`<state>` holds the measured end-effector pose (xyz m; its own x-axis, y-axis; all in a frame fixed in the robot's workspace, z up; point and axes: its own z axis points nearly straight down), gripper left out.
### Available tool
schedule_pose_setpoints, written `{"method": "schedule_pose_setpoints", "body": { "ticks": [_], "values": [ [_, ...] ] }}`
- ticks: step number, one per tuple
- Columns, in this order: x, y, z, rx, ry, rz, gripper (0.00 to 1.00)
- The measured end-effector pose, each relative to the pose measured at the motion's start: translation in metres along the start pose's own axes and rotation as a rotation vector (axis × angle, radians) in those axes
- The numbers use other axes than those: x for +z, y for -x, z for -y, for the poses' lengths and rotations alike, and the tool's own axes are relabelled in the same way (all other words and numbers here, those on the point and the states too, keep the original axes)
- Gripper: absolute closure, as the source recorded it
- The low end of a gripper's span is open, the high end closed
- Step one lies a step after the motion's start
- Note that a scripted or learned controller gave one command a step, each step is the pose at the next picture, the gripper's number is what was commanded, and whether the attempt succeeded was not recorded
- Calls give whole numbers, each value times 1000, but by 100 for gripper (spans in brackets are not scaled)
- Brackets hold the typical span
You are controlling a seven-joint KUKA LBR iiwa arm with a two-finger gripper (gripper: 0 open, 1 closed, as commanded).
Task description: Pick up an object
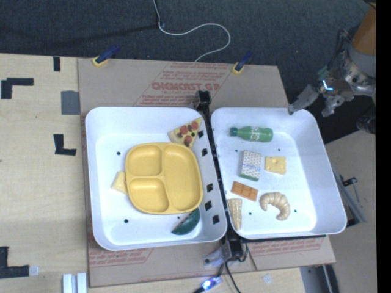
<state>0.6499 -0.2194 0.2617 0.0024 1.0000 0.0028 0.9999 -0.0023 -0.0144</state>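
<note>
My gripper [315,102] hangs at the upper right, just past the far right corner of the right bin [324,163]; its two fingers are spread apart with nothing between them. In the right bin lie a green bottle [252,133] on its side, a patterned block [250,165], a yellow cheese piece [275,165], an orange cracker [244,191], a croissant [276,204] and a waffle cone [235,212]. In the left bin a yellow divided plate [164,177] sits in the middle, with a pizza slice [187,133], a yellow wedge [118,182] and a dark green piece [186,224] around it.
Both bins rest on a cardboard sheet [183,84] held by clamps [105,56] at its far edge. A white cable [195,29] loops over the dark floor behind. A black divider [211,157] with clips runs between the bins.
</note>
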Motion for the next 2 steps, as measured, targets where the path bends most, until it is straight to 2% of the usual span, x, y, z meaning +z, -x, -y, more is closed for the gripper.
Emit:
{"method": "schedule_pose_setpoints", "body": {
  "ticks": [1, 2],
  "values": [
    [-9, -1, -2, -4, 13, 3, 0],
    [35, -4, 2, -4, 9, 3, 0]
  ]
}}
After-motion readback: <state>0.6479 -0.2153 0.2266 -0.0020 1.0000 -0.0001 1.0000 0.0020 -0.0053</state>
